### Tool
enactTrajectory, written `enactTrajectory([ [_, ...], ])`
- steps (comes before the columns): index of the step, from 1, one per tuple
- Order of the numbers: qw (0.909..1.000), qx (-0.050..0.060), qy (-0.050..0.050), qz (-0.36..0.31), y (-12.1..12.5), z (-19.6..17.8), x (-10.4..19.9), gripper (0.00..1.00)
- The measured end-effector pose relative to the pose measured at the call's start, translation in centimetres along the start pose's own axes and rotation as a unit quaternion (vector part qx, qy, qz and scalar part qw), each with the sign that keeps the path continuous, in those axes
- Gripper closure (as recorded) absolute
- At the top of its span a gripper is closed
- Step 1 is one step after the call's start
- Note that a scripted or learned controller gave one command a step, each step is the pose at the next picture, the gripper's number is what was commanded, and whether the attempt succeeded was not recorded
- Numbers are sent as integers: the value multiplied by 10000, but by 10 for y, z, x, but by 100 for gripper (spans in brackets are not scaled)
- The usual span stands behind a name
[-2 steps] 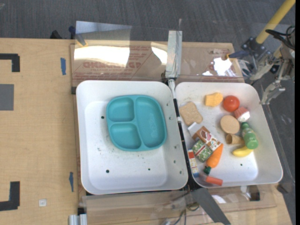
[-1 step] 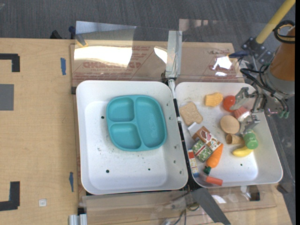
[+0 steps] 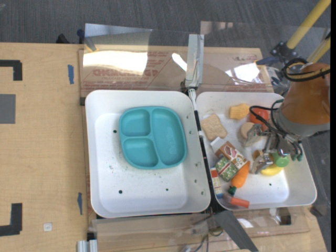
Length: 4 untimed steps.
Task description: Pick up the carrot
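The carrot (image 3: 240,177) is seen lying in the right bin (image 3: 302,190), just beside a green-and-red packet (image 3: 229,161). The gripper (image 3: 268,152) is lowered into the same bin, to the carrot's right; whether its jaws are spread cannot be told. A teal divided plate (image 3: 153,136) is held in the left bin (image 3: 100,156).

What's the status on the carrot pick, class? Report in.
Gripper low in right bin, finger state unclear. Carrot lies free beside it, not held. Snack packet touches carrot; yellow toy under gripper.
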<state>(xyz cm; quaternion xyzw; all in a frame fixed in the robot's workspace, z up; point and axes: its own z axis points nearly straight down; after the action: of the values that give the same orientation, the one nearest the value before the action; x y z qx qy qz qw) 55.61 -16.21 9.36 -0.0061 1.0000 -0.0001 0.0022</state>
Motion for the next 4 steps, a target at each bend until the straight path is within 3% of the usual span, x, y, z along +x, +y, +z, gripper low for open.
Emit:
enactTrajectory([
  [1, 9977, 21, -56, 678, 44, 3, 51, 0],
  [2, 9949, 24, -68, 1009, 58, 3, 61, 0],
  [3, 9462, -11, -28, 3235, 67, 3, 50, 0],
  [4, 9608, -11, -71, 2772, 64, 3, 70, 0],
])
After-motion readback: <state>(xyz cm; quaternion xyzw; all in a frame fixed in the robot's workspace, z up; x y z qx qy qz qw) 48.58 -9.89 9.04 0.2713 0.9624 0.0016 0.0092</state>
